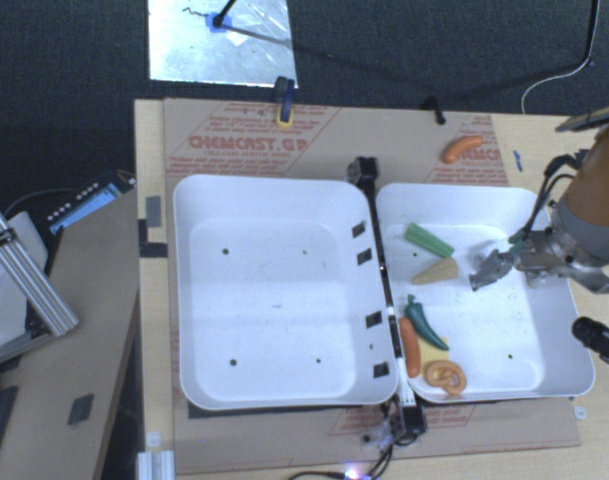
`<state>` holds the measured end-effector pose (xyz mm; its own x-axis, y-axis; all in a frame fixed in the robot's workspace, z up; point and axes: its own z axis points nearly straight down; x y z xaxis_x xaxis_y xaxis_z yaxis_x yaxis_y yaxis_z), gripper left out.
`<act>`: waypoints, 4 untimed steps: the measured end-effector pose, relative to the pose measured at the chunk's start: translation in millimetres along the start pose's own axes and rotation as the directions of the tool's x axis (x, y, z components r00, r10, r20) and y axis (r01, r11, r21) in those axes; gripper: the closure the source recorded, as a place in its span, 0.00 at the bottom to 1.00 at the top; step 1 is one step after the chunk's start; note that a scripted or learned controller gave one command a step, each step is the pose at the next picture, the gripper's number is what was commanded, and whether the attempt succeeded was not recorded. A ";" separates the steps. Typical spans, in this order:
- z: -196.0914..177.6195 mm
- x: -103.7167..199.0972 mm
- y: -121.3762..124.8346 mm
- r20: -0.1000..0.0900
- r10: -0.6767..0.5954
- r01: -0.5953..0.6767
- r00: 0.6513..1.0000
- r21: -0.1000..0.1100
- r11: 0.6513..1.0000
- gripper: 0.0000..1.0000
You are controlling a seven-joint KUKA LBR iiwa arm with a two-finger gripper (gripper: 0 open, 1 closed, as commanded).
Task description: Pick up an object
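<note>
Right bin: green block long axis upper-left to lower-right.

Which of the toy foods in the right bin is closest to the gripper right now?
The tan cone-shaped wedge, just left of the gripper. The green block sits farther up-left; the carrot, green pepper and pretzel lie near the bin's front.

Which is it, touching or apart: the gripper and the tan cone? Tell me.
Apart. The camera view shows bare white bin floor between the gripper and the tan cone.
</note>
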<state>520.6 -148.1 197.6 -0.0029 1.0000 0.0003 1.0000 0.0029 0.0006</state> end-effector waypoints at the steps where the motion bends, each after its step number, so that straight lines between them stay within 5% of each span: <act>1: -53.3 62.7 36.4 0.000 -0.007 0.007 1.000 -0.007 1.000 0.00; 2: -61.6 59.4 35.1 0.000 -0.004 0.004 1.000 -0.005 1.000 1.00; 4: -307.4 82.3 106.5 0.003 -0.005 0.005 1.000 -0.019 1.000 1.00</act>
<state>626.8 -65.6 505.1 -0.0076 1.0000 -0.0024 0.9998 0.0076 0.0192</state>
